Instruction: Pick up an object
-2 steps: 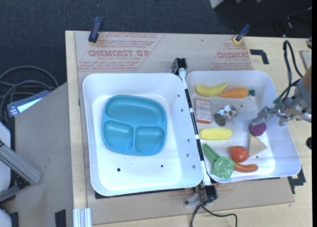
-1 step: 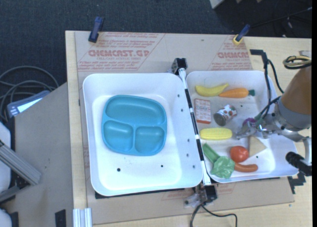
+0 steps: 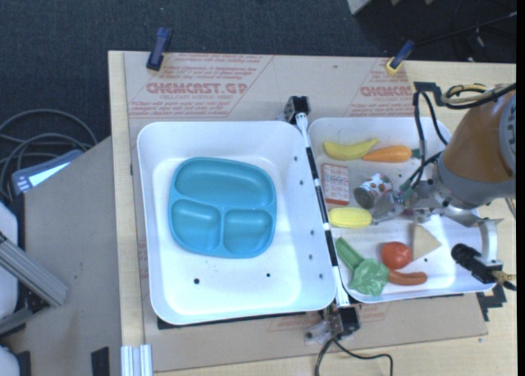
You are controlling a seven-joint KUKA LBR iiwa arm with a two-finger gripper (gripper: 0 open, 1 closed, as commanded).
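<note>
Grey-armed gripper [image 3: 402, 202] hung low over the right bin [image 3: 373, 294], beside the small can [image 3: 371, 192]; we could not tell whether it gripped anything.

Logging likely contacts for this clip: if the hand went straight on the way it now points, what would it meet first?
Probably the small silver metallic object just left of the hand in the right white bin; depth is hard to judge from this slanted view.

A blue three-compartment tray [image 3: 222, 207] sits in the left bin [image 3: 164, 284]; coiled grey cables [image 3: 41, 140] lie at nine o'clock.
</note>
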